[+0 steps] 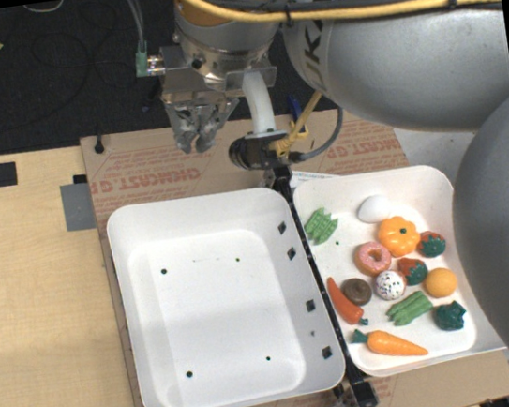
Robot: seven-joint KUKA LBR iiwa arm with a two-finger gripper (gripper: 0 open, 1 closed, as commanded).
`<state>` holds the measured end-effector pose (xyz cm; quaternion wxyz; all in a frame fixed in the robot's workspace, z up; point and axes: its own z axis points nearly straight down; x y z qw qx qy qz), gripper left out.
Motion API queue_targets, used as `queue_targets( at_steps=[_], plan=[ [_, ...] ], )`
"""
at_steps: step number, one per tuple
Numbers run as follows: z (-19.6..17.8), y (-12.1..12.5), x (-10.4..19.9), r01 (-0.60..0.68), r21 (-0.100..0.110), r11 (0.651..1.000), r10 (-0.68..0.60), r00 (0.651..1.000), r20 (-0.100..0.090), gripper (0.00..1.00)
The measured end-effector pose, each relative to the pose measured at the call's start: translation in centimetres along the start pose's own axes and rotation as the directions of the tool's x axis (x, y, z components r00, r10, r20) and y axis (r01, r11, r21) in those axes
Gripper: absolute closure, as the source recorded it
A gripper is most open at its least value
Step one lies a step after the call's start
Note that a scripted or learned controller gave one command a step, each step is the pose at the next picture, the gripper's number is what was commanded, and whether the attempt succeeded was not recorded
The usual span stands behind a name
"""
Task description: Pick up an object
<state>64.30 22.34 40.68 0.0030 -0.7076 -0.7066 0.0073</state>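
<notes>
Grey arm (400,34) overhead, claw (199,132) hanging above bench

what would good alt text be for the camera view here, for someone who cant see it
A grey robot arm's gripper hangs above the far edge of the left white bin, with nothing visible between its fingers. The right white bin holds a cluster of small toy foods, among them an orange pumpkin, a pink doughnut, a carrot and a white egg.
</notes>
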Motion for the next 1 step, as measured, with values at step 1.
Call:
queue_targets(
  at_steps=[1],
  plan=[
    [-7.98, -0.02, 2.0, 0.004, -0.017, 1.0, -0.004, 1.0, -0.007, 1.0]
  ],
)
